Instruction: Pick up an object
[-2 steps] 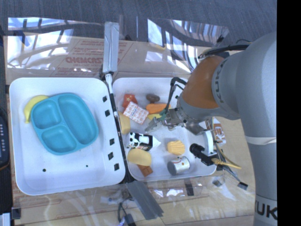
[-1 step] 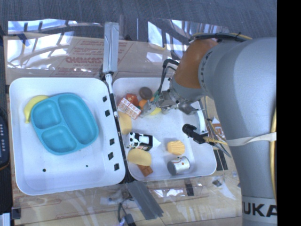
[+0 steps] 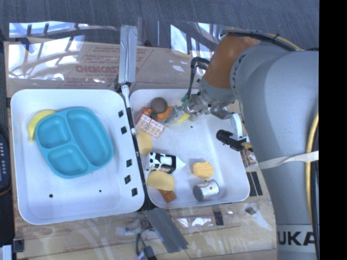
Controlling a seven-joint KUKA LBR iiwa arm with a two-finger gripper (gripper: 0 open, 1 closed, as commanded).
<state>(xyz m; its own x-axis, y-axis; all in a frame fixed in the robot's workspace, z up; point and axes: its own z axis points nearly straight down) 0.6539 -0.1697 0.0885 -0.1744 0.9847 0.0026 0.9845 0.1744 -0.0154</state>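
This is a robotics lab rather than a home: a grey industrial arm [image 3: 282, 118] bearing KUKA lettering reaches over two shallow white bins [image 3: 27, 199] taped onto a cardboard-covered bench [image 3: 97, 64], with toy food such as a plastic banana [image 3: 37, 121] left of its fingers.

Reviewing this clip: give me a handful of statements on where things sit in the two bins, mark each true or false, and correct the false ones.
1. The blue divided plate lies in the left bin. True.
2. The banana is in the right bin. False: it lies in the left bin, at the plate's far-left edge.
3. The metal can lies near the right bin's front edge. True.
4. The tool hangs over the left bin. False: it is over the right bin's back part.
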